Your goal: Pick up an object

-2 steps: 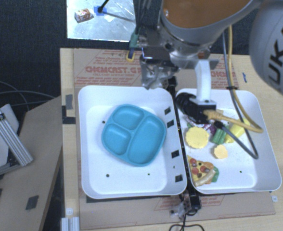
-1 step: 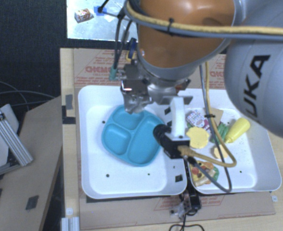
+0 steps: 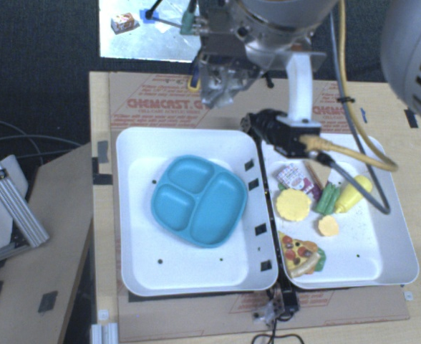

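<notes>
**Arm raised over the bins, nothing picked yet**

Nearest the camera, at the front of the right bin (image 3: 400, 260), lies a pizza slice (image 3: 301, 254), flat on the floor and just beside the wall that divides the two bins. Behind it sit a yellow round (image 3: 293, 205) and a smaller yellow disc (image 3: 328, 226), close together but apart. Further back a green piece (image 3: 328, 198) leans against a yellow lemon-shaped piece (image 3: 354, 192), and a purple and white packet (image 3: 295, 177) touches the yellow round at its far edge. The left bin (image 3: 135, 213) holds a blue divided plate (image 3: 200, 199), lying flat in the middle.

Beyond the bins, the gripper (image 3: 218, 84) hangs high above the cardboard at the back, past the far wall of the left bin. Whether it is wide or narrow I cannot tell; nothing is seen in it.

For a clean pick, the small yellow disc looks the best target: it has free space around it. The descent likely needs to come straight down, centred on the piece, closing only once low enough. The pizza slice is probably too flat and too near the wall, and the green and lemon pieces may shift together if one is nudged.
</notes>
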`<state>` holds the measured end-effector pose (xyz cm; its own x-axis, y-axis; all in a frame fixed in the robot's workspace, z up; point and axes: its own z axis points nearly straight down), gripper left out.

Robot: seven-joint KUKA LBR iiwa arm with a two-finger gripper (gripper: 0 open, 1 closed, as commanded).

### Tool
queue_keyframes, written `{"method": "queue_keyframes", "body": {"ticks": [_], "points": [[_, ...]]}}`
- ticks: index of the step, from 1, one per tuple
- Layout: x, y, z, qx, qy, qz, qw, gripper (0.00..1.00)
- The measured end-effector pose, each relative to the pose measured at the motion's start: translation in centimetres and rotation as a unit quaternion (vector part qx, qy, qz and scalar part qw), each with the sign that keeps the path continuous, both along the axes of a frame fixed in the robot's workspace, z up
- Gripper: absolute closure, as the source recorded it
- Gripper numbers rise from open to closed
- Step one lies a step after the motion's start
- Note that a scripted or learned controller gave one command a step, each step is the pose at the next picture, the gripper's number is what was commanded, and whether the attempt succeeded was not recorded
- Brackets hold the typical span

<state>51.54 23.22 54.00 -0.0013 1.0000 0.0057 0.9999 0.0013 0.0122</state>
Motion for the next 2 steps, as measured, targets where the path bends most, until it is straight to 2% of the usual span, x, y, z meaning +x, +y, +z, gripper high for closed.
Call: {"method": "queue_keyframes", "body": {"ticks": [1,2], "points": [[1.7,0.1,-12.9,-0.0051,0.011,-0.001,0.9999,1.00],[1.7,0.2,-11.0,-0.0013,0.005,0.000,1.0000,1.00]]}}
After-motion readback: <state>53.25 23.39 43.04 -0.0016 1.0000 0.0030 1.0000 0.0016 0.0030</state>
